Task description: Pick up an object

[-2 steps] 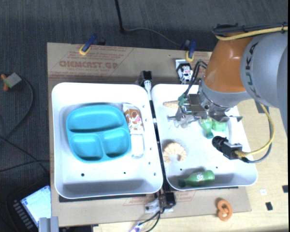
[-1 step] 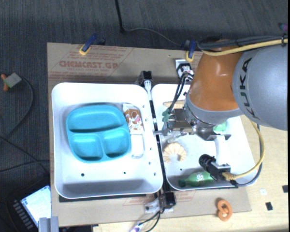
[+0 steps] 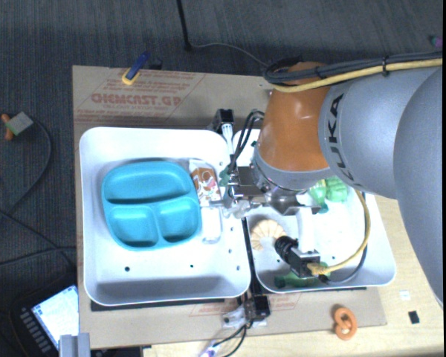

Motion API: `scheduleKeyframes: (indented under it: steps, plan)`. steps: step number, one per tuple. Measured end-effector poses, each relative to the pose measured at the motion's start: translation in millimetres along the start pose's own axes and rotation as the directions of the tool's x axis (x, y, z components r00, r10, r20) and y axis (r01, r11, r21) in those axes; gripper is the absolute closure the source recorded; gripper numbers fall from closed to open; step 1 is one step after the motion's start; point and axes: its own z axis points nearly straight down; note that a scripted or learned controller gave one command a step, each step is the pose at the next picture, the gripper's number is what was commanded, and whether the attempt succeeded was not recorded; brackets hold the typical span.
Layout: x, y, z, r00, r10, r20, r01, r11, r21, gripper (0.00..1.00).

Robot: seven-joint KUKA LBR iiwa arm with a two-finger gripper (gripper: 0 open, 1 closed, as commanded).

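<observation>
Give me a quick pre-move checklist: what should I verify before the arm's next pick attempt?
1. Gripper position: over the divide between the bins, ok.
2. Object in the gripper: cannot tell, wrist hides it.
3. Blue tray lying flat in the left bin: ok.
4. Clear cup beside the tray, close to the gripper: collision risk, not ok.
5. Green object in the right bin: partly under the arm, cannot tell if reachable.

A blue divided tray (image 3: pixel 150 203) lies in the left bin (image 3: pixel 97 274), the arm (image 3: pixel 334 136) above the right bin (image 3: pixel 379 270).
</observation>
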Motion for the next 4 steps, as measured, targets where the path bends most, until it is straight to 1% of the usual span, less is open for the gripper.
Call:
scheduleKeyframes:
  steps: [1, 2, 3, 4]
  plan:
    - [-67.4, 4.4, 3.7, 1.0, 0.002, 0.001, -0.002, 1.0, -0.001, 1.0]
    - [-15.2, -11.6, 4.6, 1.0, 0.0, 0.0, 0.0, 1.0, 0.0, 1.0]
    - [-15.4, -11.6, 4.6, 1.0, 0.0, 0.0, 0.0, 1.0, -0.001, 0.0]
    - [-122.7, 36.3, -20.2, 1.0, 0.003, 0.002, -0.003, 1.0, -0.003, 0.0]
